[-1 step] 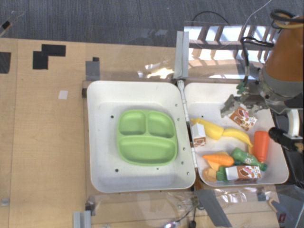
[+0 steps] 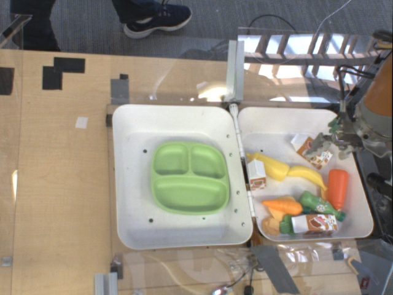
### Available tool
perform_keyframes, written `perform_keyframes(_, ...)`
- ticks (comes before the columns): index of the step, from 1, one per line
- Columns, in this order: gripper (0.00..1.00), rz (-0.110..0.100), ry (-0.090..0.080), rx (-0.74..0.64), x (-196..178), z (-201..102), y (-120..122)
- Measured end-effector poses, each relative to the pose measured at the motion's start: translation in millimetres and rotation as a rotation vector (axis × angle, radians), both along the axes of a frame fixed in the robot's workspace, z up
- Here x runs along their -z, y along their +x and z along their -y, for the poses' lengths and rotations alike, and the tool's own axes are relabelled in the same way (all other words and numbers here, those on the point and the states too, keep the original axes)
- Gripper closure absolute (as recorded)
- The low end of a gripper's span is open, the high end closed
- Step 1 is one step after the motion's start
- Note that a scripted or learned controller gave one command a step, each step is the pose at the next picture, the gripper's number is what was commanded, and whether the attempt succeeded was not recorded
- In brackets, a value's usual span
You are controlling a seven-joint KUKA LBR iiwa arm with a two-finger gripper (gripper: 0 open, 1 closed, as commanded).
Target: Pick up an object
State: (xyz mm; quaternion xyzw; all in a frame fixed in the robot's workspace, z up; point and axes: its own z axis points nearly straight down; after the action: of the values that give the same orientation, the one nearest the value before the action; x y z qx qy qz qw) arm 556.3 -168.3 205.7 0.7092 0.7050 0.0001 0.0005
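The worktop (image 2: 55,183) carries 2 shallow white bins side by side.

The left bin (image 2: 132,165) holds 1 thing: a green plate (image 2: 190,178) with 3 compartments, 2 small ones at the far side and 1 long one at the near side. It lies flat near the bin's middle, a little toward the right wall.

The right bin (image 2: 270,125) holds the loose items, crowded into its near and middle parts:
- a small carton (image 2: 256,174) with a brown label, against the left wall;
- a yellow banana (image 2: 288,169), just beside the carton and stretching right;
- an orange carrot (image 2: 283,206), in front of the banana;
- a red-orange cylinder (image 2: 337,188) near the right wall, roughly upright in the view;
- a green bottle (image 2: 320,204) lying between the carrot and the cylinder;
- a bottle with a brown label (image 2: 310,224) lying along the near wall, touching the green one;
- a tan piece (image 2: 269,226) in the near left corner, partly hidden;
- a small white and brown packet (image 2: 314,153) toward the far right.

The arm comes in from the right, and the pincer (image 2: 328,141) is down over the far right part of the right bin, right at the packet. Whether its fingers are spread or closed, I cannot tell; the packet seems to lie on the bin floor under them, and no grip is visible.
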Motion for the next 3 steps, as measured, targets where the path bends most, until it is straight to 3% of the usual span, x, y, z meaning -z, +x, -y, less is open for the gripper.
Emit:
perform_keyframes(1, 0.0, 0.001, 0.0, 0.0, -0.6, -0.3, 0.3)
perform_keyframes(2, 0.0, 0.005, 0.0, 0.111, -5.5, 1.1, 8.4)
perform_keyframes(3, 0.0, 0.006, -0.001, -0.028, 105.8, 17.4, 43.3)
